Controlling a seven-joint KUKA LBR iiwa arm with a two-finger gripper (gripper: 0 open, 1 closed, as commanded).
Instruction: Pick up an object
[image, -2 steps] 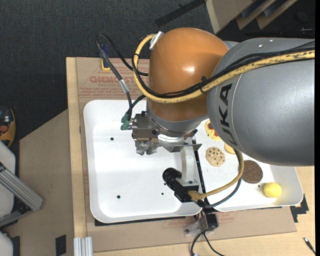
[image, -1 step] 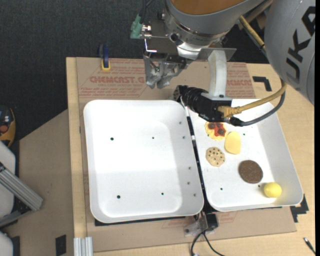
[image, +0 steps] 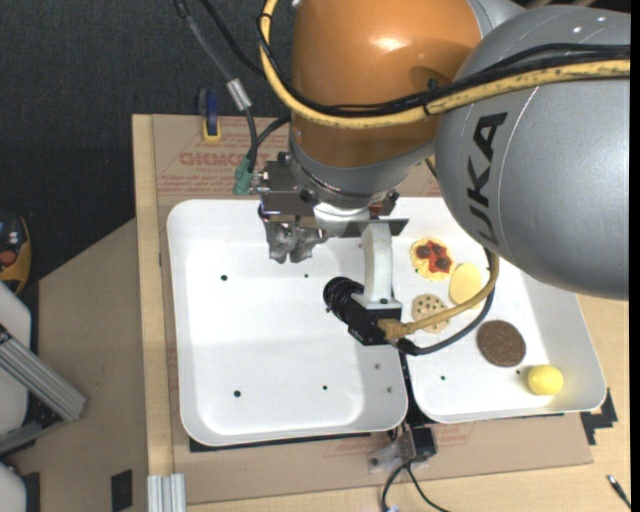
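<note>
The right bin (image: 470, 395) holds several small toys: a red and yellow pizza-like piece (image: 432, 257), a pale yellow oval (image: 466, 281), a chip cookie (image: 428, 305), a brown round disc (image: 500, 342) and a yellow ball (image: 544, 380). My gripper (image: 290, 245) hangs over the upper middle of the left bin (image: 260, 350), well to the left of all the toys. I see no object at its tip. The big orange and grey arm covers the top of both bins.
A black cable fitting (image: 352, 308) and a yellow hose (image: 450, 312) dangle from the arm over the wall between the bins. The bins rest on a cardboard sheet (image: 165, 160). A blue clamp (image: 210, 112) sits at its far edge.
</note>
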